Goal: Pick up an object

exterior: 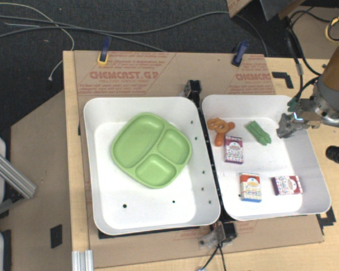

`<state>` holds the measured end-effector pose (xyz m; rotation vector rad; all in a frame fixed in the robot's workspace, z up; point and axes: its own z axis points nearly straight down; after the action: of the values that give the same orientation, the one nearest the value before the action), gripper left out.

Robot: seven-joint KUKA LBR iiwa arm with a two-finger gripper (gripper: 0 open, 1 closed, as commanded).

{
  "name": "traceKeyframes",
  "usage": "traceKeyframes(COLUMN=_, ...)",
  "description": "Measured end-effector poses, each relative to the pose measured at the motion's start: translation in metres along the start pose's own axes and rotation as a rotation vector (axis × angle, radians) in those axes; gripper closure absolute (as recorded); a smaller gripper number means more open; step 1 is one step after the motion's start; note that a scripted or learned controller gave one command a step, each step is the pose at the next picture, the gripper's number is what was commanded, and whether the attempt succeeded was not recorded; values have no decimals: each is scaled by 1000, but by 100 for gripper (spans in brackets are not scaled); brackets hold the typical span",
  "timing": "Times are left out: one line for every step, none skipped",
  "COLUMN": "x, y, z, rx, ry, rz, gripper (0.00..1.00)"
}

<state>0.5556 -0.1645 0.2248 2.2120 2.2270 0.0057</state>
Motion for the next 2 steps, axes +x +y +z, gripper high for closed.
traceKeyframes(x=62, y=20, z=1, rx=2, ry=1, rz=-1, gripper=100)
traceKeyframes(x=110, y=48, z=0, rx=1, ry=1, rz=0, gripper=100)
